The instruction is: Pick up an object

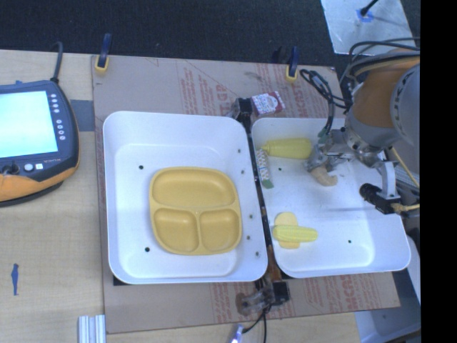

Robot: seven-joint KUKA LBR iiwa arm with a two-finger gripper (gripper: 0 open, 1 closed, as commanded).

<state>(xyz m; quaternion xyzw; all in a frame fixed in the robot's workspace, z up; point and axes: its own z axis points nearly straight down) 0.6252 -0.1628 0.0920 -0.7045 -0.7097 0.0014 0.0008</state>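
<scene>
The gripper [325, 164] partly hides a small tan object [328, 179], its grip unclear.

- Both bins [178, 270]: white.
- Divided plate [195, 210], left-centre of frame: mustard yellow.
- Corn cob [288, 148], upper centre-right: yellow.
- Second corn piece [293, 233], lower centre-right: yellow.
- Arm [385, 106], upper right: grey w/ orange band.
- Pendant [32, 138], left edge: black, orange base.
</scene>
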